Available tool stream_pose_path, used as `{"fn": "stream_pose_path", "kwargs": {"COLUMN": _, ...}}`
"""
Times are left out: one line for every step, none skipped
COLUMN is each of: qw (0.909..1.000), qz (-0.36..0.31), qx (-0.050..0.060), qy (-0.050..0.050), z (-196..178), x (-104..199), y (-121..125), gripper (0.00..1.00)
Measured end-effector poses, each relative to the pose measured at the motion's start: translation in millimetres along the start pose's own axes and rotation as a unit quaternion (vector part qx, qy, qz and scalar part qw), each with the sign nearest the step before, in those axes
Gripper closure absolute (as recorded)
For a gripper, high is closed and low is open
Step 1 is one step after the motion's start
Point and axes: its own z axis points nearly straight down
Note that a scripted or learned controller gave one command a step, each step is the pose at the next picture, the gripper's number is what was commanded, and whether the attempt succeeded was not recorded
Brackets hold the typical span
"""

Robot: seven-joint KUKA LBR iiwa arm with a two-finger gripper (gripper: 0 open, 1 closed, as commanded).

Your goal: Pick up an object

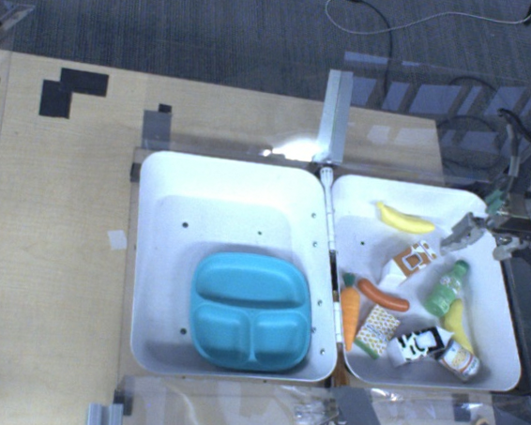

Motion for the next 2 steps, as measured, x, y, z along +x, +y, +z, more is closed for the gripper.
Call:
{"fn": "stream_pose_path", "kwargs": {"qw": 0.9982, "qz": -0.060, "qx": 0.001, "qy": 0.001, "z": 130.4, "x": 16.6, "y": 4.8, "gripper": 0.00}}
{"fn": "stream_pose_path", "kwargs": {"qw": 0.9984, "qz": -0.054, "qx": -0.016, "qy": -0.004, "z": 163.4, "x": -25.5, "y": 58.1, "gripper": 0.00}}
